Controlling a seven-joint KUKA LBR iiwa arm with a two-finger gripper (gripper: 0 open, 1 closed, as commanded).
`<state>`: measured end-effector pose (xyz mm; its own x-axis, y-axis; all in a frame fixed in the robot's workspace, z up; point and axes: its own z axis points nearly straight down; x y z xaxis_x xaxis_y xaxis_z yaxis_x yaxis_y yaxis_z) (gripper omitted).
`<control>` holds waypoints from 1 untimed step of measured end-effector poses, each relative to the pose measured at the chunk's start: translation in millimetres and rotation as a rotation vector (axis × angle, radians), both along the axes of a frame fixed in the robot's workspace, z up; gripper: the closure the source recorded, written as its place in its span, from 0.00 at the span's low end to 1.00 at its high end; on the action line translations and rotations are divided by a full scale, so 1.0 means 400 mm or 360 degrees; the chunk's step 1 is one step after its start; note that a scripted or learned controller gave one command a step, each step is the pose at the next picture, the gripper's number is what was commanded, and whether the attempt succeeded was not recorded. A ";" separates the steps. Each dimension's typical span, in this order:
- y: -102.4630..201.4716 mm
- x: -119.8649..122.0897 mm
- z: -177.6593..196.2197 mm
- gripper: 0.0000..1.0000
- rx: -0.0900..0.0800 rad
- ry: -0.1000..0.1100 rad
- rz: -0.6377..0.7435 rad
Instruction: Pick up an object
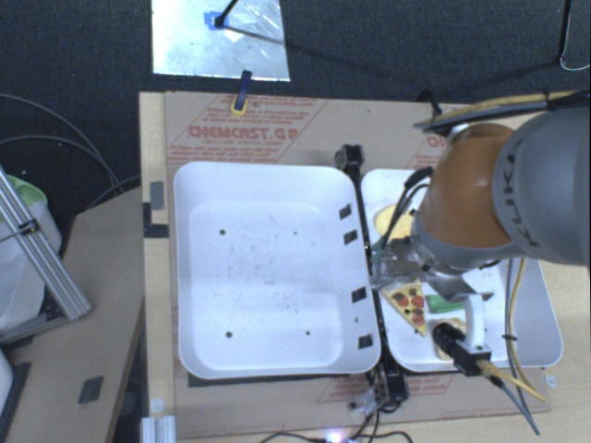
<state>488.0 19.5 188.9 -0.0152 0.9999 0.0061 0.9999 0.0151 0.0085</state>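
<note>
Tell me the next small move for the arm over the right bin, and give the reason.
Probably a short descent toward the pizza slice toy. The arm's wrist hangs over the right bin, covering much of it, and the slice lies by that bin's left wall just below the wrist, with a yellow object above it. Nothing is seen held, so a grasp attempt on the nearest item seems sensible.

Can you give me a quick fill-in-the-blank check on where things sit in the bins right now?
1. The pizza slice toy lies in the ____ bin.
2. The arm's band above the wrist is ____.
3. The yellow object lies in the same bin, farther toward the picture's ____ than the pizza slice toy.

Missing words: right; orange; top
</note>
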 end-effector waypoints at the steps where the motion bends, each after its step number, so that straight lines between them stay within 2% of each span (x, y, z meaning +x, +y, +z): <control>1: 0.018 0.002 0.273 1.00 -0.0006 -0.0009 -0.0013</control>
<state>488.7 26.8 298.3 -0.0067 1.0000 0.0021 0.9999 0.0067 0.0141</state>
